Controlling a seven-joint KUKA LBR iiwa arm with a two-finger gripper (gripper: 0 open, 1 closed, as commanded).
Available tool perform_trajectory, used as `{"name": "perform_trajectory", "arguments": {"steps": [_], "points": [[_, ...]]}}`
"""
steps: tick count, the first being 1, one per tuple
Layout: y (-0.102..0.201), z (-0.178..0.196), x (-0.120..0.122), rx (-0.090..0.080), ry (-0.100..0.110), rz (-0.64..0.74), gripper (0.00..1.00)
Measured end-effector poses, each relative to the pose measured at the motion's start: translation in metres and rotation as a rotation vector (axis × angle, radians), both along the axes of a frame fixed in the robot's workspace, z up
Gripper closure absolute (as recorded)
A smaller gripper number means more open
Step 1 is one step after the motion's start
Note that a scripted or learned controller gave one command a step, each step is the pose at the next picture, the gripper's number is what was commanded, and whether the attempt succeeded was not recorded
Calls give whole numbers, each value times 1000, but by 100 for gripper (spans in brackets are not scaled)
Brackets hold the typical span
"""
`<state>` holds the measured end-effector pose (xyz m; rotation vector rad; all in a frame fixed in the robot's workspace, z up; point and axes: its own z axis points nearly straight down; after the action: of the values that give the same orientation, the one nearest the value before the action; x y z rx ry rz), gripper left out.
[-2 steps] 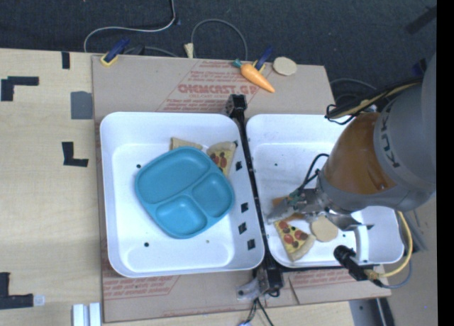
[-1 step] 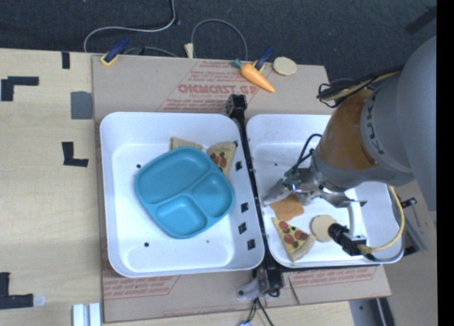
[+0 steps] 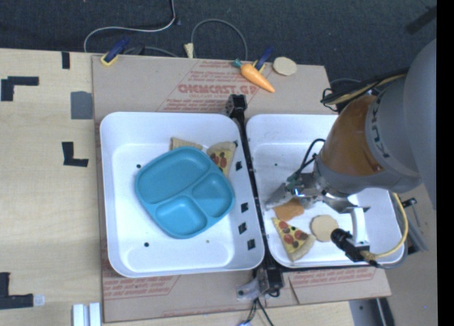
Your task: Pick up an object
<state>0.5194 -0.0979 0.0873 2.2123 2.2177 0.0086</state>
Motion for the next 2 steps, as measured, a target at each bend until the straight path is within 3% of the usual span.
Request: {"name": "perform_trajectory", "arguments": {"steps": [1, 2], "points": [[1, 0, -14, -2, -2, -1, 0], [0, 10, -14, -3, -1, -2, 100]]}}
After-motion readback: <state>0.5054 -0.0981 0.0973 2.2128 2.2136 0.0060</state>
